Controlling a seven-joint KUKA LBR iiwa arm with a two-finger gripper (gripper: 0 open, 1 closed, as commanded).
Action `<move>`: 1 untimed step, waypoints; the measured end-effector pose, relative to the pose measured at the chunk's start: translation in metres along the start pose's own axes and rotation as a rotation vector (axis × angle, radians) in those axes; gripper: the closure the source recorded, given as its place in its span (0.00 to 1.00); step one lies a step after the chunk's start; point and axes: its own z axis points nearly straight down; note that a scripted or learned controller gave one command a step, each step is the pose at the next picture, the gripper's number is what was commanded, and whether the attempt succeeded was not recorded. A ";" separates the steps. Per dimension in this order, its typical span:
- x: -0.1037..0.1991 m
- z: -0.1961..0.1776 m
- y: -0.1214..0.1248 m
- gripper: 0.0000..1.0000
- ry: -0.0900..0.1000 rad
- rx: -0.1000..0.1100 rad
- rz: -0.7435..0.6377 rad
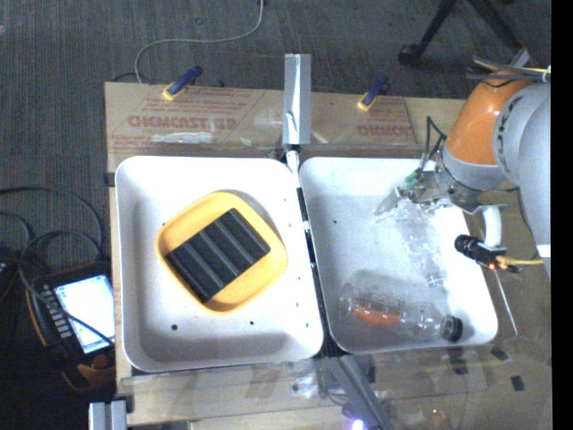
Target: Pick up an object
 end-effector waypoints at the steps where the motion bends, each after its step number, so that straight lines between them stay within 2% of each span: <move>1: -0.016 -0.089 -0.043 0.00 0.005 0.013 -0.258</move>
